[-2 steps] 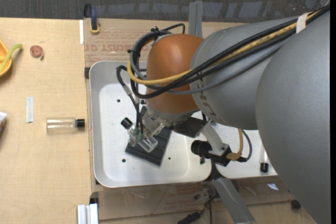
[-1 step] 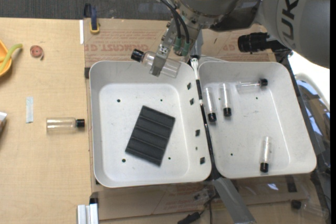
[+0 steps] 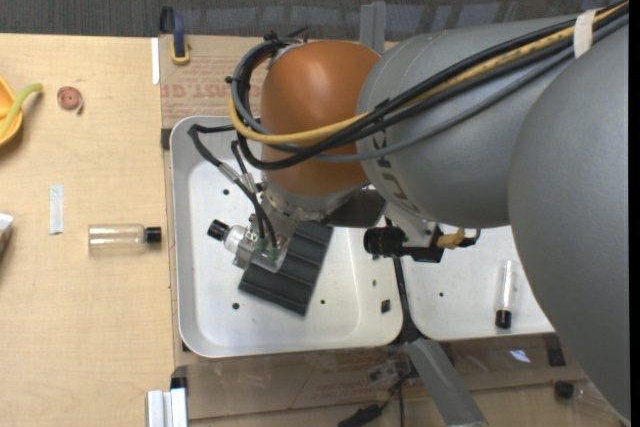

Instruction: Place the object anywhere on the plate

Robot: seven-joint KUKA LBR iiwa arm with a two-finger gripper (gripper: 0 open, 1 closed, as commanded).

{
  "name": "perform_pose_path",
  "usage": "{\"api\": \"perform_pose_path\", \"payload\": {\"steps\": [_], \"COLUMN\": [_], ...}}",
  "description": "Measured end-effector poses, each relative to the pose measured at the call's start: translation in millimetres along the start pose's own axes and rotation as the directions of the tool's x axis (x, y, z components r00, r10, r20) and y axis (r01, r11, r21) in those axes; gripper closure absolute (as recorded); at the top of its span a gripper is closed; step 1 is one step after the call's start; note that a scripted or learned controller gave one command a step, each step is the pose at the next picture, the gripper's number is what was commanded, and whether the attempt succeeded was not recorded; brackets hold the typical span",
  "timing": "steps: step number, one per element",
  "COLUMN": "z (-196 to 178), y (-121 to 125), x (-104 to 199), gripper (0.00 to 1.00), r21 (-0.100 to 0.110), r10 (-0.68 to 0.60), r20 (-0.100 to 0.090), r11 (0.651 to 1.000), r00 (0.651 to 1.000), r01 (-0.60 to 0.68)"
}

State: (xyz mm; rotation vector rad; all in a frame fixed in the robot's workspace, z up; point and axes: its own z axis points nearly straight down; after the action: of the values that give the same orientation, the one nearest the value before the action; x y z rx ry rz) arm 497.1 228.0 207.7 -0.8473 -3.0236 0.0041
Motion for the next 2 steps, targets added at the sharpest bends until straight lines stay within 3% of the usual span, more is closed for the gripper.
{"api": "perform_pose_path", "payload": {"steps": [1,2], "z": [82,114], "y": [-11,-7], "x": [17,19], "gripper": [1.00,1.00], "r21": [0.001,-0.006], "r10": [-0.100,0.288], "r20": [-0.002,-0.004], "r11": [0.995,0.958], "r00": [0.995,0.958], "r01": [0.100,-0.288]}}
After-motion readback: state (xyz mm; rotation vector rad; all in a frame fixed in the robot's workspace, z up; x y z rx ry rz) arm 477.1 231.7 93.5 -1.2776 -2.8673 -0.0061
